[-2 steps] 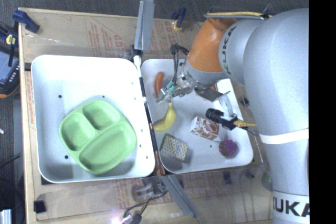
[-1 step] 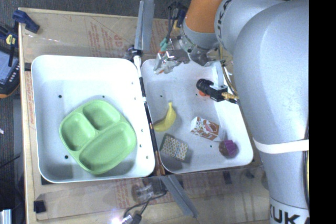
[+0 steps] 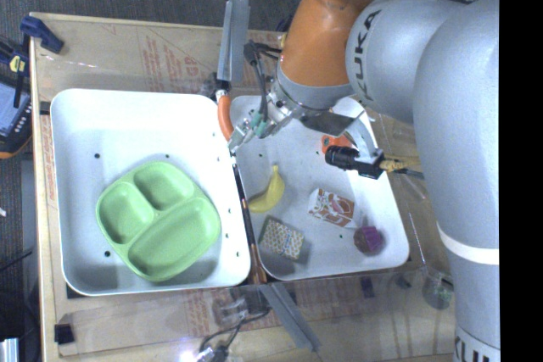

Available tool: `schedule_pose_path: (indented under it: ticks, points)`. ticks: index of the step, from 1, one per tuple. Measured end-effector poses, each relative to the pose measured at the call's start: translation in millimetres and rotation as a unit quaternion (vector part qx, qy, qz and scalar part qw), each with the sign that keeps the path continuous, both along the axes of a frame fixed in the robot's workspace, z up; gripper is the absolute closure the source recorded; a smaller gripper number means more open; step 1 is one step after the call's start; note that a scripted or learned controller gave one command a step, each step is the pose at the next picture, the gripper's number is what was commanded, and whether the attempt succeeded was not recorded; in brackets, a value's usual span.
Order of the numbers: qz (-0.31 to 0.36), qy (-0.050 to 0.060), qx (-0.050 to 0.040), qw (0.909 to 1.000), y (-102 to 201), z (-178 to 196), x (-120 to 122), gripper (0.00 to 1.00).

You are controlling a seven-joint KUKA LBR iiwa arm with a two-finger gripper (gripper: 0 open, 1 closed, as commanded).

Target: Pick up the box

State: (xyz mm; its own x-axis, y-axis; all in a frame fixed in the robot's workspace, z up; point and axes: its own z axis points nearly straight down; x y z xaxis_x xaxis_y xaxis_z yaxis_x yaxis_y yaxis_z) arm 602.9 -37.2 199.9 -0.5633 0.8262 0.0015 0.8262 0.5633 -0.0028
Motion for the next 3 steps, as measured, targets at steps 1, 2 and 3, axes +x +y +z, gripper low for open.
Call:
schedule_pose_path:
  ticks: [1,2,3]
  points:
    - [-0.064,0.001,-0.0002,0.998,31.1,16.9,-15.3,1.0]
    - [-0.094,-0.001,-0.0002,0.9956,-3.6,63.7,-12.5,1.0]
    - [-0.228,0.001,-0.0008,0.9737,-18.6,32.9,-53.0,1.0]
